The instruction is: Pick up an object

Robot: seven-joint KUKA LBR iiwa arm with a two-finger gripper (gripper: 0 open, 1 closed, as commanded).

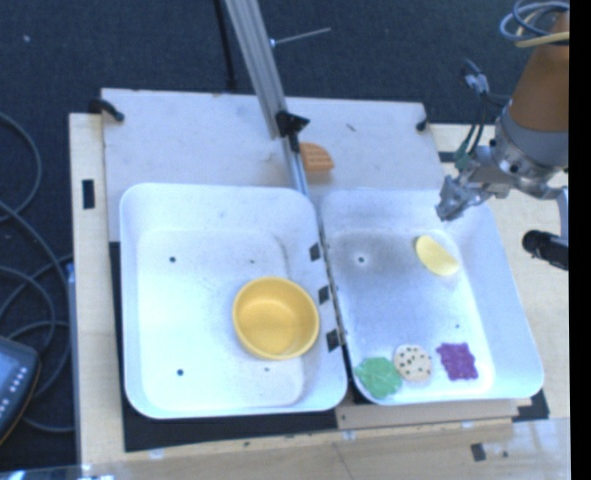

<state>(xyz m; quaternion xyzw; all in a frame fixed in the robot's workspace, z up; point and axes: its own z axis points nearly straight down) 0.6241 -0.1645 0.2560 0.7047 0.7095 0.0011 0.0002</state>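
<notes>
Over the right bin, fingers (451, 208): hanging near the bin's back right corner, pointed down and to the left; too small and blurred to tell whether spread or closed; nothing visible between them.
Likely reason for that pose: poised above the bin's contents, probably lining up for a descent; grasp not yet made.
Nearest pickable thing: yellow disc (437, 255), lying flat on the bin floor just below and slightly left of the fingers, apart from them.
Other candidates: purple piece (458, 360), spotted cookie (412, 363) and green piece (378, 376), lined up along the front edge of the same bin, cookie close between its two neighbours, well apart from the fingers.
Right bin (495, 298): shallow, white, sloped walls; front-row items close to the wall, so probably awkward to approach from that side.
Arm (541, 98): orange band above grey wrist, reaching in from the right.
Left bin (165, 268): holding a yellow bowl (275, 317), upright, near its right wall.
Possible obstruction: metal pole (260, 63) slanting down to the seam between the bins, with an orange object (315, 160) beside its foot on the table (190, 133); both left of the fingers' likely path.
Judgement: disc flat and thin, so liable to slip from a pinch.
</notes>
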